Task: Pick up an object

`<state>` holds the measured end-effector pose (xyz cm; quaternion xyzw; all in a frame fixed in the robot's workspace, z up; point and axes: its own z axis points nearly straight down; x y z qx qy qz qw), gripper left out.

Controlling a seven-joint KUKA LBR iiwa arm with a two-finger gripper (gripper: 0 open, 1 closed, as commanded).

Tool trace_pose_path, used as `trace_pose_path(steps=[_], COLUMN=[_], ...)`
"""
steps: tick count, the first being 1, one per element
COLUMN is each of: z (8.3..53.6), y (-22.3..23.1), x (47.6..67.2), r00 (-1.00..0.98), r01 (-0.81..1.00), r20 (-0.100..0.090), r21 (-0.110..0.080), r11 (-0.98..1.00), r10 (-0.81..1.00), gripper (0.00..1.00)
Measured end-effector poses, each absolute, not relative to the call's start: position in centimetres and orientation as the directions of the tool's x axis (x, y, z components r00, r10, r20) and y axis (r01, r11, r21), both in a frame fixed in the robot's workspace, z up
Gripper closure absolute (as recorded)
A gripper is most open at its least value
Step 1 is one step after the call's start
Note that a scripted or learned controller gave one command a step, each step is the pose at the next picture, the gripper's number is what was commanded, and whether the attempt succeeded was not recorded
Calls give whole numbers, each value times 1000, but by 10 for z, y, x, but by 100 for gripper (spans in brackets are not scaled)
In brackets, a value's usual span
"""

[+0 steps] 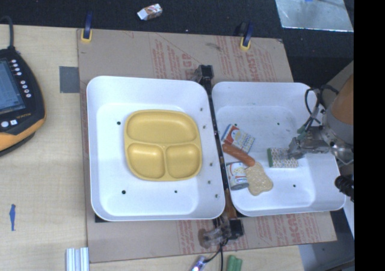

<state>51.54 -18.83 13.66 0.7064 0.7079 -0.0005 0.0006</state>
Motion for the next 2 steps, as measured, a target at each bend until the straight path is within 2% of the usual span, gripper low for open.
trace_pose_path(steps=[1,2], z=[91,168], y=[-177,-103], x=[477,477], r00=[-7,-8], r01=[1000,1000], r20=[0,0], r21=[-4,-2], r11=[7,8], r10=[1000,1000], gripper=[100,100])
